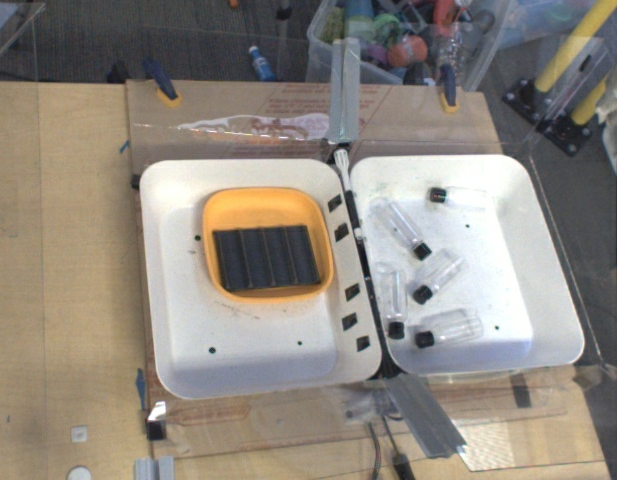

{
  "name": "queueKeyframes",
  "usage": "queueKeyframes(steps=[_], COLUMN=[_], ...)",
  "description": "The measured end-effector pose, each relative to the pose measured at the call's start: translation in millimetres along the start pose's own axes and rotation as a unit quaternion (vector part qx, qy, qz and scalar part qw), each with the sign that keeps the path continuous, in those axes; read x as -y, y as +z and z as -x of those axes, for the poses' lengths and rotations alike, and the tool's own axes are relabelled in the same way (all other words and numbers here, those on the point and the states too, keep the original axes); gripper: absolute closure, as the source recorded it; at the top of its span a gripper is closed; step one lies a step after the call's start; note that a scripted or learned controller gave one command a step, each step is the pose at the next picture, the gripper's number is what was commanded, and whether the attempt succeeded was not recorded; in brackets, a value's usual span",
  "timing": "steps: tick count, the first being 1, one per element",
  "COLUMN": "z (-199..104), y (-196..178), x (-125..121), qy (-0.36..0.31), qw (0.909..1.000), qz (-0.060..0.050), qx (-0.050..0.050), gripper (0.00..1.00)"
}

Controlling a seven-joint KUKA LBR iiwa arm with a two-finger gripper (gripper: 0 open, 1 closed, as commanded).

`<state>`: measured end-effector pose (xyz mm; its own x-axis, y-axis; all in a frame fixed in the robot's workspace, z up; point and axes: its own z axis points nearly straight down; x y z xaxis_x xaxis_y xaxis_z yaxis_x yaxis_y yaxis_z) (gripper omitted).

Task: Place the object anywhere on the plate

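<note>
Starting from scratch, as far as I judge it: nothing that came from the vials rests on the plate (218,213). It sits in the left bin (168,348), orange, with a dark ribbed block (266,258) across its middle.

Task things: clear vials with black caps, loose in the right bin (548,308). One (450,196) at twelve o'clock of the cluster, one (400,225) slanted just below, one (436,276) near centre, one (392,301) at nine o'clock by the divider, one (450,326) at six o'clock. All lying flat, some near one another; whether any touch I cannot tell.

State of my claw: cannot tell.

Left to do: pick, carry, set down. All of it.

Surface: white bins on a tan bench (58,268), cardboard under them. Room: a clear tub of coloured toys (408,13) at twelve o'clock, yellow-and-black stand (578,38) at one o'clock.
</note>
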<state>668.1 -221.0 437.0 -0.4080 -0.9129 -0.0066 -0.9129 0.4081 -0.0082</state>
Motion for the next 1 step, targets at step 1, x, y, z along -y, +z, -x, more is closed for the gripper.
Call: queueKeyframes(steps=[1], z=[-0.1], y=[0.7], x=[-0.2], qy=[-0.201], qw=[0.9795], qz=[0.001], qx=[0.000], gripper=[1.00])
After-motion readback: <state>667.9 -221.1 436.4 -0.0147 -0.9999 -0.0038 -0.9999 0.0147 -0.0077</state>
